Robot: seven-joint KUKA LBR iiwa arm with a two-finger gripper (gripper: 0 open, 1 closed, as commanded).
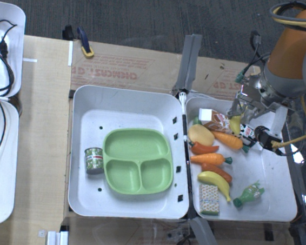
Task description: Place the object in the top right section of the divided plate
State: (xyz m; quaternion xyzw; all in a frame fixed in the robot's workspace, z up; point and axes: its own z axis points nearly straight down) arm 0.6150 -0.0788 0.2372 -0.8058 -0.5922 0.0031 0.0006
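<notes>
Brown cardboard sheeting covers the bench, printed lettering faint across it. Two shallow white plastic bins sit side by side with rounded corners: left bin, right bin. Grey arm with glossy orange band hangs over the right bin's far edge. Green divided plate, smooth, rounded rectangle with three compartments, lies flat mid-left bin. Small cylindrical can, green label, stands just beside the plate's left rim. Right bin holds the pile: pale potato-like lump, orange carrots, curved yellow banana, crinkled snack packet, speckled cracker box, small green bottle. Gripper sits low over the pile's far side, near the packet; cannot tell whether its pincer is spread or pinching anything.
</notes>
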